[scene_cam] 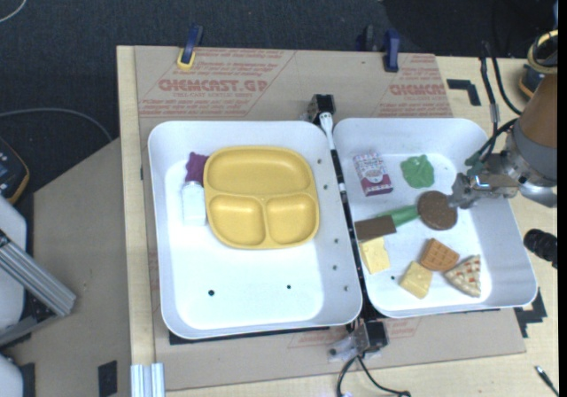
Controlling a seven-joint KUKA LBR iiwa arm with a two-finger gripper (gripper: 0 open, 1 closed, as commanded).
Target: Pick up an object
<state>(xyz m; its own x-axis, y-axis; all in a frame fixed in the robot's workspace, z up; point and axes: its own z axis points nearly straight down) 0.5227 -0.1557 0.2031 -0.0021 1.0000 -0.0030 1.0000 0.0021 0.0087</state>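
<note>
My gripper (464,193) hangs low over the right bin (505,245), coming in from the right. Its tip is at the upper right edge of a brown round disc (435,212), touching it or just above it; I cannot tell which. A green lump (417,172) lies up and to the left of the disc. A small red and white carton (372,173) stands further left. A brown bar (374,227) with a green handle (404,216) lies left of the disc. Nearer the front are two yellow cheese pieces (376,255) (415,279), an orange cracker (438,255) and a pizza slice (465,276).
The left bin (239,298) holds a yellow divided plate (261,195), with a white bottle (193,204) and a purple item (196,166) at its left side. The arm's grey body (540,151) stands over the right bin's right rim. Clamps sit at the bench's back edge.
</note>
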